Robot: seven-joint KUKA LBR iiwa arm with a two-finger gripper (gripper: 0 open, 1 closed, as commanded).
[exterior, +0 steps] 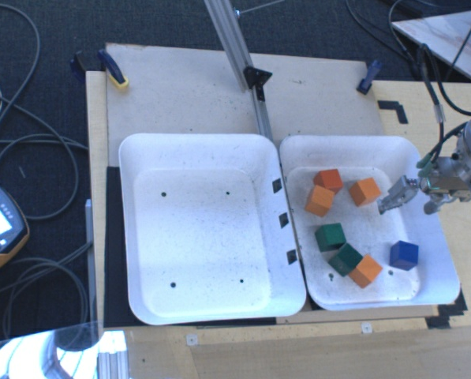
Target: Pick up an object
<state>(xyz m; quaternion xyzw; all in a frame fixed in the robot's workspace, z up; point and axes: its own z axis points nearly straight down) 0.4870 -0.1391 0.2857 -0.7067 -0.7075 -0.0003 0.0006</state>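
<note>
The right bin (352, 140) holds several small blocks. A red-orange block (327, 180) and an orange block (320, 201) touch at the upper left, with another orange block (364, 191) to their right. Lower down, a green block (330, 236), a darker green block (346, 258) and an orange block (367, 272) lie in a slanting row. A blue block (404, 255) sits apart at the lower right. My gripper (413, 202) hangs over the bin's right side, open, with nothing between its fingers (394, 197). It is just right of the upper orange block and above the blue one.
The left bin (140, 212) lies beside the right one, the two meeting at a ridge with black clips (283, 219). A metal pole (233, 38) slants in from the top. Blue clamps (368, 76) hold the board's back corners.
</note>
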